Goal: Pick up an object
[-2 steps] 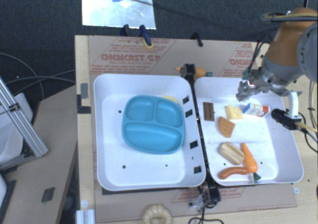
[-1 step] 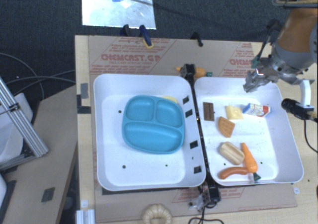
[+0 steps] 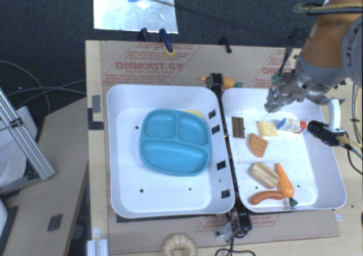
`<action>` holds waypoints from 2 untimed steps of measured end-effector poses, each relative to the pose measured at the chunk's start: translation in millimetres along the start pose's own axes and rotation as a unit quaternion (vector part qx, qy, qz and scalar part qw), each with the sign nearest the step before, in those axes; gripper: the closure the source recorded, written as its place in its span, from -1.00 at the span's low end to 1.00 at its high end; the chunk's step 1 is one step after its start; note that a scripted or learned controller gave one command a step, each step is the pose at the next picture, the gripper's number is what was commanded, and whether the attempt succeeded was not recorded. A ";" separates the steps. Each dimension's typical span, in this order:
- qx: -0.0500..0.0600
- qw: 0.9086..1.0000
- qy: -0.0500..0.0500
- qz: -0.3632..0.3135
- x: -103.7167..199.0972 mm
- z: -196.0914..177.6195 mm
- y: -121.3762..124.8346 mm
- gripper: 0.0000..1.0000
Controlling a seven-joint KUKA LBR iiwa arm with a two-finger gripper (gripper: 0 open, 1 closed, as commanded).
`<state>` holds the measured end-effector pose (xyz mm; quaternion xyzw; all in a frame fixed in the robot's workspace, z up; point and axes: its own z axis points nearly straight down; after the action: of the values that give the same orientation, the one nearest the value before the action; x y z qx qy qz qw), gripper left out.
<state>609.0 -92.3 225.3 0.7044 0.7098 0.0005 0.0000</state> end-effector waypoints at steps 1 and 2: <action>0.000 1.000 0.001 -0.001 55.3 9.0 -15.9 1.00; 0.001 1.000 0.001 -0.001 108.2 14.3 -23.3 1.00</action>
<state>584.9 15.8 211.1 0.7037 0.7105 0.0007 -0.0009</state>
